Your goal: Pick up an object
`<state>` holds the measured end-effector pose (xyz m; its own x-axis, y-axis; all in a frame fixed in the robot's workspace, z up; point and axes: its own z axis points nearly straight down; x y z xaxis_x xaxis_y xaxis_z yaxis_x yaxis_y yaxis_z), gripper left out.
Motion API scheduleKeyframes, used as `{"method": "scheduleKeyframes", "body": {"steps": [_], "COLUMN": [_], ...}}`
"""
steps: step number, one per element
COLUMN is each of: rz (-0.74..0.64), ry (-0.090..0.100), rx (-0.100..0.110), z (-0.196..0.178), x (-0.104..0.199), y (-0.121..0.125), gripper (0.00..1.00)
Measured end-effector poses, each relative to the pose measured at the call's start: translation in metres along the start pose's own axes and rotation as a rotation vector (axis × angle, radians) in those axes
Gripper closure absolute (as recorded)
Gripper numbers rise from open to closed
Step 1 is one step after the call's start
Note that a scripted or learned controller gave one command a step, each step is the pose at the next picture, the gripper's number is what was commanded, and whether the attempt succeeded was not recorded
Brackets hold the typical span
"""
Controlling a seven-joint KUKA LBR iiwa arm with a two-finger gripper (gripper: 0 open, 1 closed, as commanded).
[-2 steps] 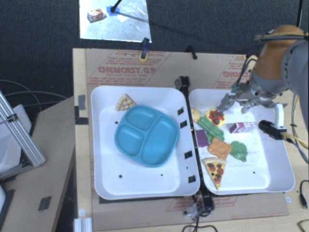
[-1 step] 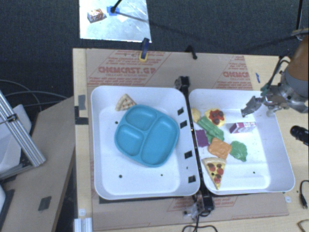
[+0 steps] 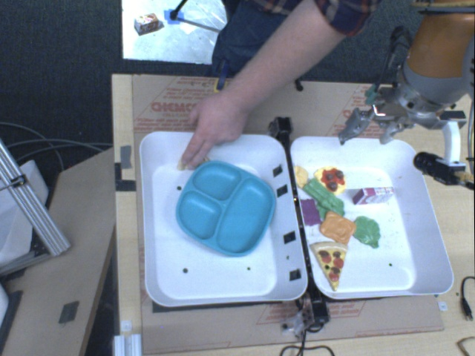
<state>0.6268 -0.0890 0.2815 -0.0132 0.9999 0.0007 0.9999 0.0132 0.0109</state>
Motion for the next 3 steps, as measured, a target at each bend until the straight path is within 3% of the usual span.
{"method": "scheduleKeyframes", "body": {"steps": [1, 2, 3], "rz": [0.014, 0.015, 0.008], "ry": [-0.001, 0.003, -0.004], "rx": [0.015, 0.003, -0.001], "z": [0.072, 0.199, 0.192], "x": [-0.038, -0.029, 0.005], "y": [-0.007, -0.022, 0.002], "gripper": [0.00, 0.00, 0.00]}}
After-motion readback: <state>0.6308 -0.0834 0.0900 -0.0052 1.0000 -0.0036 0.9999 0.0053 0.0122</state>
